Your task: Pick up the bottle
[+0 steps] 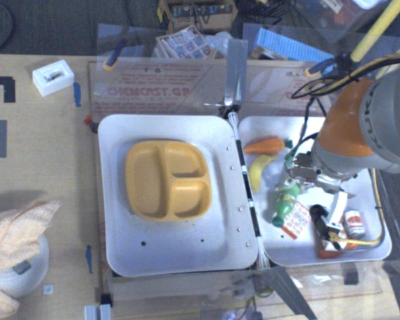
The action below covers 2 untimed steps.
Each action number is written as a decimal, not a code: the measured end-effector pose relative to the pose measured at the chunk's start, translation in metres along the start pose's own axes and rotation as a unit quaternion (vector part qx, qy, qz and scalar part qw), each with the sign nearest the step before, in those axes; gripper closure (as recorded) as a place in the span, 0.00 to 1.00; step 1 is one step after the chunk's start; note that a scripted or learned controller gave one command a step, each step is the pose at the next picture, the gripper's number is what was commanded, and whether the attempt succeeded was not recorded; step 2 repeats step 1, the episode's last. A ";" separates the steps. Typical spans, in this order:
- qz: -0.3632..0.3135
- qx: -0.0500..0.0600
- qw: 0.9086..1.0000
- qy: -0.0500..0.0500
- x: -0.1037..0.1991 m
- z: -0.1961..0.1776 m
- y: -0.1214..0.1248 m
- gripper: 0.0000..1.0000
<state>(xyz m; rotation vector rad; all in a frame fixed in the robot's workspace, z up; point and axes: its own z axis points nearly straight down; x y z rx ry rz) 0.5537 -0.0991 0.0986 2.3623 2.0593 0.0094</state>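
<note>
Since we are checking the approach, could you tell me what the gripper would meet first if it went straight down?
Probably the green bottle, lying directly beneath the gripper in the right bin; depth is unclear from above.

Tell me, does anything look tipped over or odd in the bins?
Yes. The green bottle lies on its side in the right bin rather than standing, wedged among a banana, a carrot and a can. The yellow tray in the left bin sits slightly askew.

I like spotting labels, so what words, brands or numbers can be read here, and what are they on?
Red lettering on the clear panel behind the bins: too faint to read reliably.
Printed packet behind that panel: too small.
Bottle label: blurred.
Small can: print too small.
White box: no legible text.
</note>
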 end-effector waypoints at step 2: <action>0.060 0.005 0.998 -0.001 0.035 -0.140 0.001 1.00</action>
